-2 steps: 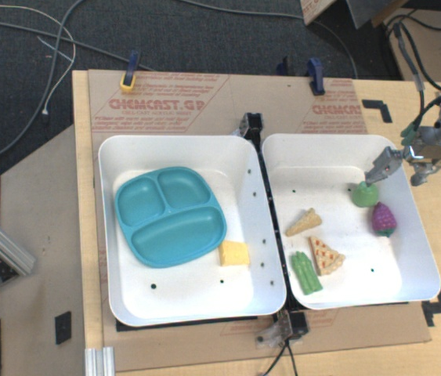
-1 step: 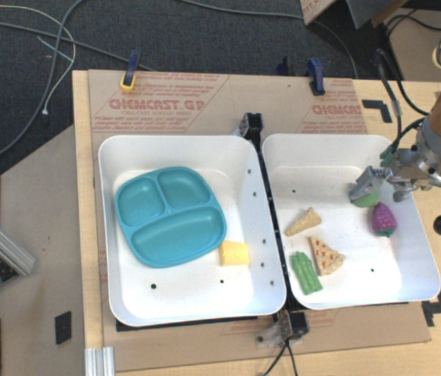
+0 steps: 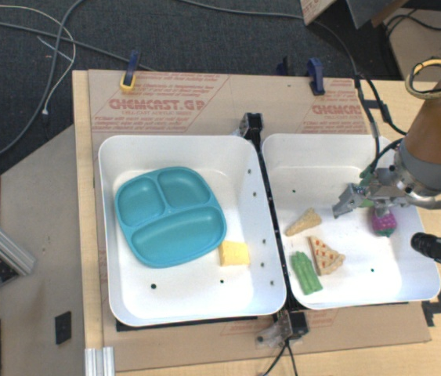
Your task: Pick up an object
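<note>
end effector over right bin, grip state unclear; purple toy beside it, cheese wedge, pizza slice nearby

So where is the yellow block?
The yellow block sits in the left bin, just right of the teal plate, near the divider between the bins.

Teal divided plate, yellow block, green bar, purple toy, white bins.
</note>
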Robot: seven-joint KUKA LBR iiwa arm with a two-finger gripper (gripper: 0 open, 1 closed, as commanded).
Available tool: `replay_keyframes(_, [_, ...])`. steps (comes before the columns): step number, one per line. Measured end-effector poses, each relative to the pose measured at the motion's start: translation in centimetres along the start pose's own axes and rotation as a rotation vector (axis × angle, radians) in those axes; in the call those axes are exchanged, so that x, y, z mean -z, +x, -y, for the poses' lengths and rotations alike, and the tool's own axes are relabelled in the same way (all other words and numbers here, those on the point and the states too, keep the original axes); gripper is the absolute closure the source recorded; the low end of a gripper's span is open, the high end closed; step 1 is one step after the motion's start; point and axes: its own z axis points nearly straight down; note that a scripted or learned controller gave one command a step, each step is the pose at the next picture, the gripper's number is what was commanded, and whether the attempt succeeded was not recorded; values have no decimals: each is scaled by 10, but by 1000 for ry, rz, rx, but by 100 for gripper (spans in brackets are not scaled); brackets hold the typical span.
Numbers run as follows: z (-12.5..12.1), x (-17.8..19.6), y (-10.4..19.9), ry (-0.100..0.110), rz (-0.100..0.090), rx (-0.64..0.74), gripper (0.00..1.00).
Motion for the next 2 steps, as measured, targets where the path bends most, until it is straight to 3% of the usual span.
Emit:
replay_keyframes(1, [-2,-44,-4,-1,1,-1,0])
replay_keyframes(2, [-3,-30,-4,-7,2,-1,100])
